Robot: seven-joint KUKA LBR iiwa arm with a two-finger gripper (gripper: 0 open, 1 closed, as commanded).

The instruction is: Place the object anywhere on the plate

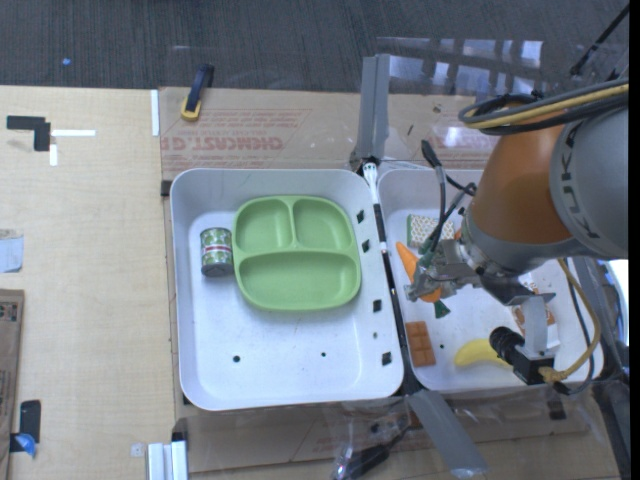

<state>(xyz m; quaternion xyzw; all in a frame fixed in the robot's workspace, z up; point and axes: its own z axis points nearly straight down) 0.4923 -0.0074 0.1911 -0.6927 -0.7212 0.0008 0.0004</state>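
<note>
Right bin, near edge: a banana (478,353) lies at about 5 o'clock in the right bin (480,380), and a small brown waffle-like block (420,343) sits at about 7 o'clock, close to the wall shared with the other bin.

Arm: the grey arm with its orange band (520,193) reaches in from 3 o'clock and hangs over the middle of the right bin, covering much of its floor.

Claw: the gripper (432,280) is low over the right bin's 9 o'clock side; I cannot tell whether it is spread, pressed together or pinching something, since the wrist and cables hide the tips.

Object for the task: most likely the orange carrot-like piece (405,260), just at or under the claw near the dividing wall; touching or merely beside, I cannot tell. A green-and-white patterned item (424,230) lies just beyond it, toward 11 o'clock.

Plate: the green divided plate (297,253) sits in the far half of the left bin (290,373), around 12 o'clock of that bin, with nothing lying in its three compartments.

Beside the plate: a small can (215,251) stands just off the plate's 9 o'clock edge, on the bin floor.

Progress: early, by my judgement. Nothing rests on the plate yet, and every candidate lies in the right bin.

Left to do: secure a grasp, lift clear of the dividing wall, carry toward 9 o'clock and set down on the plate.
</note>
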